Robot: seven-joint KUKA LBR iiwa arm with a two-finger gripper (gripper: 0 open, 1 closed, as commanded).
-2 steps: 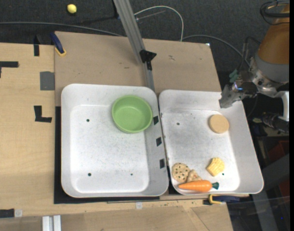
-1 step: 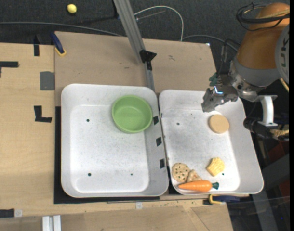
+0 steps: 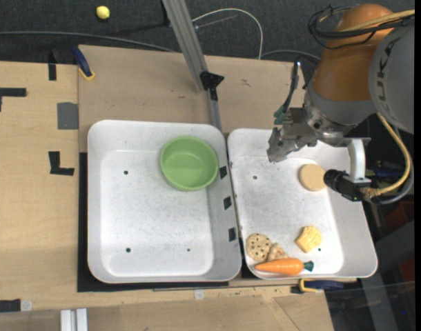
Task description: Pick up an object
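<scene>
Lying near the gripper (image 3: 280,150): a flat, round, tan disc (image 3: 311,177).

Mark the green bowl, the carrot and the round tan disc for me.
green bowl (image 3: 189,164): camera view, on the inside floor of the bowl.
carrot (image 3: 279,267): camera view, middle of its orange body.
round tan disc (image 3: 311,177): camera view, centre of its flat top face.

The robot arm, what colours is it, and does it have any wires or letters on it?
The arm is a fat, rounded grey tube with a big shiny orange band above the wrist. Thin black cables loop over the orange part, and dark letters are printed on the grey shell. The gripper at the end is small, dark grey and looks like metal.
</scene>
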